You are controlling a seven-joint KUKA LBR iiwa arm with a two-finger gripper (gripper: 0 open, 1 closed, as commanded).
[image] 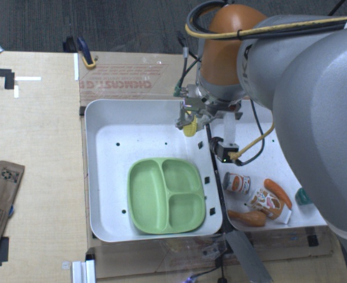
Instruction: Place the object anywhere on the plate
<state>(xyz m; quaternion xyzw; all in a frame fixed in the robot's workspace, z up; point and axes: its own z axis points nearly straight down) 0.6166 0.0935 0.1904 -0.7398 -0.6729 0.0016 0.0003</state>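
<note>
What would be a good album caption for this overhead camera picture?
Robot gripper holds a small yellow object above the left bin, just beyond the green divided plate.

Matt green plastic plate in a smooth white bin on pale wood bench.

The arm was bulky, smooth grey, with a rounded orange band above the wrist. A yellow cable and black cables looped at twelve o'clock.
</note>
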